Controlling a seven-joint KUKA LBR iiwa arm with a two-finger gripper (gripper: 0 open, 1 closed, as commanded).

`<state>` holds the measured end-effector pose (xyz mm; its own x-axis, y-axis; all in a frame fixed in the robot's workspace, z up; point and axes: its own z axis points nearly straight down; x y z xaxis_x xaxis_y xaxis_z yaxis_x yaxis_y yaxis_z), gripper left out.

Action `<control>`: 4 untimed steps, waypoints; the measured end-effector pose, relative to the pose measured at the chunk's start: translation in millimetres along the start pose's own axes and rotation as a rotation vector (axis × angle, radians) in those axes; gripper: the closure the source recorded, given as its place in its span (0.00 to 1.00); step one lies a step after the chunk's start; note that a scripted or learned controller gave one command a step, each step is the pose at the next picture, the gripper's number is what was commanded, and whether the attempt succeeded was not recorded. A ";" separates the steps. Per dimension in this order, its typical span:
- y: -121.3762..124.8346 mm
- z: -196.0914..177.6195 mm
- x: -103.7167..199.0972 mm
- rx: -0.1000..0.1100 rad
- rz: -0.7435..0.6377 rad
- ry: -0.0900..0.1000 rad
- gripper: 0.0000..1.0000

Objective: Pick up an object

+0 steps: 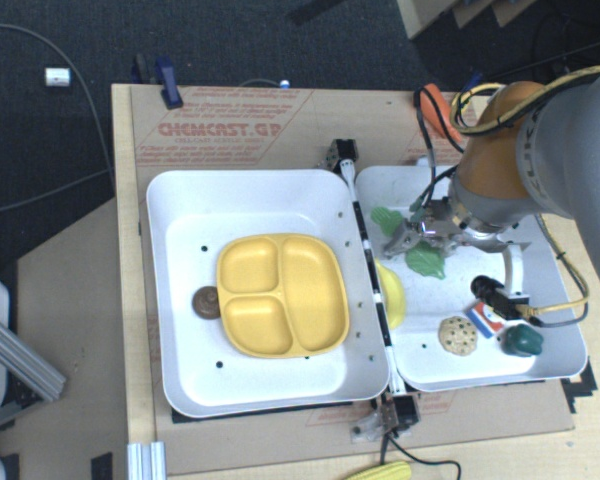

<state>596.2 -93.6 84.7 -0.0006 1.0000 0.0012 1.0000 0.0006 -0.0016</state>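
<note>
The two-finger gripper [423, 230], whose grasp state could not be told, hung low in the right white bin [550, 363] with the crumpled green leafy toy [425, 261] lying just below its tip, toward the bin's middle.

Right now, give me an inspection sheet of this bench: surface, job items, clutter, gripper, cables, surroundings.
Surface: cardboard-topped bench bearing left bin and right bin.
Job's things: in the right bin, green leafy pieces, yellow fruit at its left wall, cookie, dark teal item, small red-white-blue item.
Clutter: yellow divided plate in the left bin, brown round piece beside it.
Gripper: gripper low over the green pieces; finger state unclear.
Cables: black and yellow leads along the arm.
Surroundings: dark carpet, blue clamp.
</note>
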 end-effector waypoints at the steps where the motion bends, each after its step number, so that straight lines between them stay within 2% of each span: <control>1: 0.9 -10.8 -0.3 -0.003 0.000 -0.001 1.00; 2: 0.8 -10.6 -0.2 -0.003 0.000 -0.001 0.00; 3: -6.9 0.3 -10.6 0.001 0.001 0.000 0.00; 4: 57.9 -0.5 -0.6 -0.003 -0.001 -0.002 0.00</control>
<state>654.1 -94.1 85.1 -0.0013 1.0000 -0.0008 1.0000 0.0013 0.0011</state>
